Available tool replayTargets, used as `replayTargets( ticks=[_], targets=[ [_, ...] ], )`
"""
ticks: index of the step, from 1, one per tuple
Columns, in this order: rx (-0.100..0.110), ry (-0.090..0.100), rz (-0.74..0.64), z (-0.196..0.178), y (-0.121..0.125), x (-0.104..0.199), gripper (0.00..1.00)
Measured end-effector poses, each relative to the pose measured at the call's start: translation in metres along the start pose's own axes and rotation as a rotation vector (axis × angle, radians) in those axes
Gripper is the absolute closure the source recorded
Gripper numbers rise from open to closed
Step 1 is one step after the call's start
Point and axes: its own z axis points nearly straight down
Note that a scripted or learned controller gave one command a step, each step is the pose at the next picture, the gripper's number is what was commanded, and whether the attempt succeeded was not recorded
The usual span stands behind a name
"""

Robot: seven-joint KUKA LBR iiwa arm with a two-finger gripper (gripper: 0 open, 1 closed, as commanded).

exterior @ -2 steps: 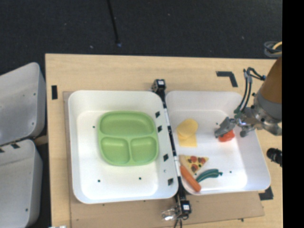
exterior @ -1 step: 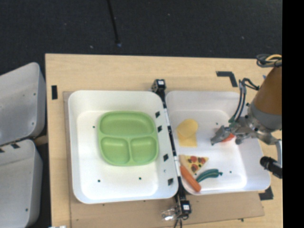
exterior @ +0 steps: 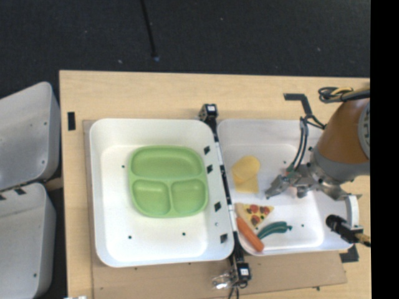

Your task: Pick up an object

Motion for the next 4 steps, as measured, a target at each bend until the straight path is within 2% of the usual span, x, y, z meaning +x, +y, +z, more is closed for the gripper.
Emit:
replayTargets(
  ticks=[1, 2, 3, 4],
  targets=[
    [-0.007, -0.001, 0.005, -0.014, 0.002, -0.001, 1.0],
    [-0.011, -0.003, -0.002, -0.074, 0.008, -0.011, 1.0],
    [-0.009, -0.002, -0.005, -0.109, 0.009, -0.012, 1.0],
    [-0.004, 0.0, -0.009, -0.107, -0.001, 0.032, 1.0]
  ],
)
